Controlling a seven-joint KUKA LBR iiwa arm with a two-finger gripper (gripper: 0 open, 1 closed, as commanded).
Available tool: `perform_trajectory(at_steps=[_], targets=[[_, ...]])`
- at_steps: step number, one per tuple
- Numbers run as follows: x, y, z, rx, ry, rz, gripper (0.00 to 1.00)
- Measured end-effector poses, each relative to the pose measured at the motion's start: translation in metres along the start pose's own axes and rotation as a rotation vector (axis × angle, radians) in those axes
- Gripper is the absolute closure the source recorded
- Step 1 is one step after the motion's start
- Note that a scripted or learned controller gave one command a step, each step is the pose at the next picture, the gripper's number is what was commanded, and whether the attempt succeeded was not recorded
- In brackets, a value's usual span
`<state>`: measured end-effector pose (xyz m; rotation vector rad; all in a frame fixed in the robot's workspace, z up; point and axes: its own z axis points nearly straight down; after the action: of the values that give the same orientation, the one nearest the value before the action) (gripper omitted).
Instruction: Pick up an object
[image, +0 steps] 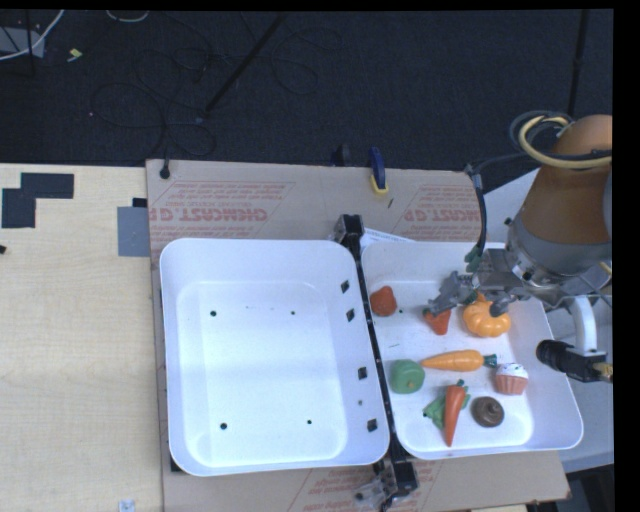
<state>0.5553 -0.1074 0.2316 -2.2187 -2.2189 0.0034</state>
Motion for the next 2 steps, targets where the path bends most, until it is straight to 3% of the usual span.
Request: perform_trajectory(at_steps=[1,2], targets=[[-0.015,0.034,0.149,-0.003,-0.002,0.001,0.00],[0.027,0.091,0.143,-0.006,0.000,-0.004,0.00]])
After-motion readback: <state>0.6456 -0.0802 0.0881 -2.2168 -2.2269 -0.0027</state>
